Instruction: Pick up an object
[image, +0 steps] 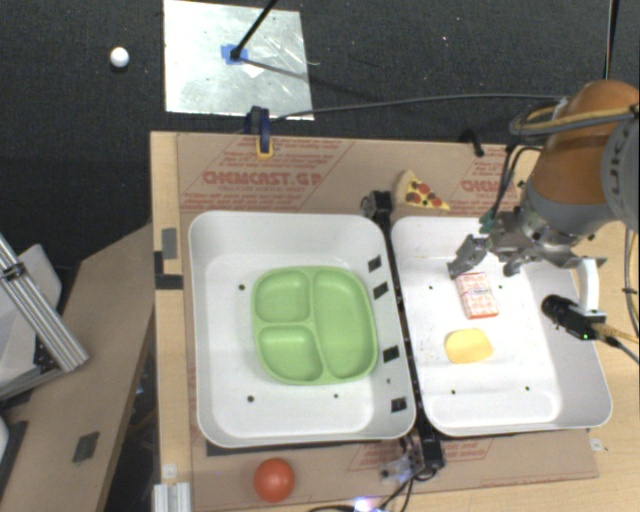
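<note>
Two shallow white bins sit side by side on a brown board, seen from above at a slant. The left bin (215, 300) holds a green tray (313, 324) with three compartments, lying flat near its middle. The right bin (570, 390) holds a small red and white packet (477, 295) and, just below it, a yellow piece (468, 346); the two lie close but apart. The grey arm (585, 170), with its orange band, reaches in from the right over the right bin's upper part. Its gripper (484, 256) hangs just above the packet's upper end, fingers spread apart with nothing between them. A pizza slice toy (421, 192) lies on the board behind the bins. A red ball (274, 479) rests in front of the left bin.
</note>
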